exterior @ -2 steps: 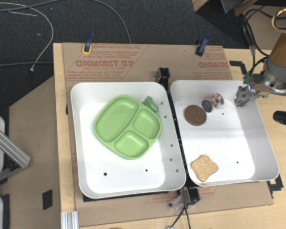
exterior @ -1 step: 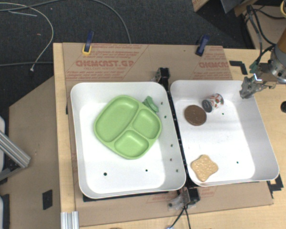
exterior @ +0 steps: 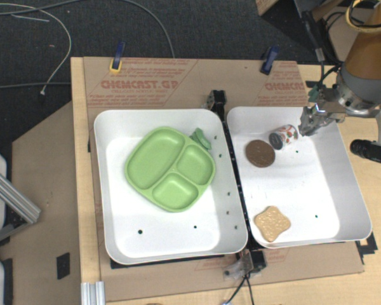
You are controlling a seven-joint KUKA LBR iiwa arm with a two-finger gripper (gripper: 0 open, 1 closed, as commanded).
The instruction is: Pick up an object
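Observation:
In the right bin lie a small red-and-white can on its side, a brown round cookie just left of it, and a tan cracker near the front edge. My gripper hangs at the bin's far right part, just right of the can, with its tips close to the can's end. Nothing shows between its fingers. In the left bin rests a green divided plate with a small green piece at its far right rim.
The bins stand on a cardboard sheet held by blue clamps at the back. A black clip sits between the bins at the far side. Cables lie on the dark floor beyond.

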